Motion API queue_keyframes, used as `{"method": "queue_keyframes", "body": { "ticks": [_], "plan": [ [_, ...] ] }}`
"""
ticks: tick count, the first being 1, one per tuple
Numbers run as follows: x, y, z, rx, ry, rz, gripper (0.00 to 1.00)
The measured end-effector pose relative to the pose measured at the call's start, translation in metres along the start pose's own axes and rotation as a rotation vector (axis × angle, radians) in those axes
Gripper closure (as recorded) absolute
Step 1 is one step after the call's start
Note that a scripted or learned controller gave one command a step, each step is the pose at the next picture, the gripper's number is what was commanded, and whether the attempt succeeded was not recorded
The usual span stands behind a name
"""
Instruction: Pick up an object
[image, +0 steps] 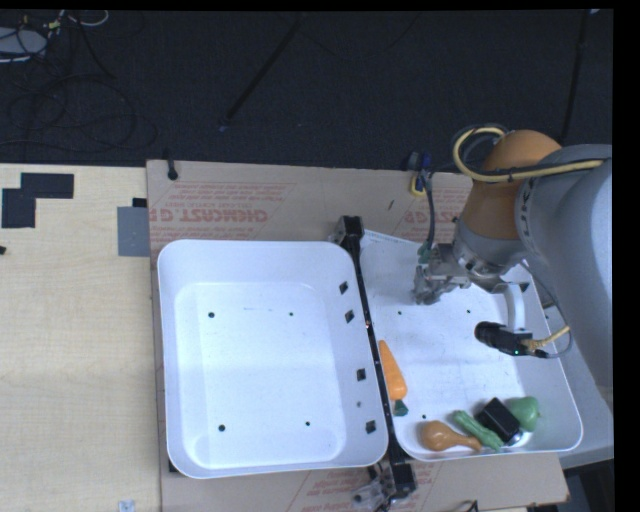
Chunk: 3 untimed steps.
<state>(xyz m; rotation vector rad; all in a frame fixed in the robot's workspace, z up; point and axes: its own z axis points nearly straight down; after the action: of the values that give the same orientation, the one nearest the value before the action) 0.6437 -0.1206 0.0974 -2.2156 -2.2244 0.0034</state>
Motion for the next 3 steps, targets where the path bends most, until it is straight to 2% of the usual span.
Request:
{"method": "queue_keyframes", "body": {
  "ticks": [1, 2, 3],
  "plan": [
    [0.0, 0.0, -0.01, 0.001, 0.0, -0.002, 1.0],
    [0.05, 0.003, -0.158, -0.017, 0.001, -0.002, 1.0],
    [0.026, 0.0, -0.16, -0.003, -0.001, 0.006, 1.0]
  ]
}}
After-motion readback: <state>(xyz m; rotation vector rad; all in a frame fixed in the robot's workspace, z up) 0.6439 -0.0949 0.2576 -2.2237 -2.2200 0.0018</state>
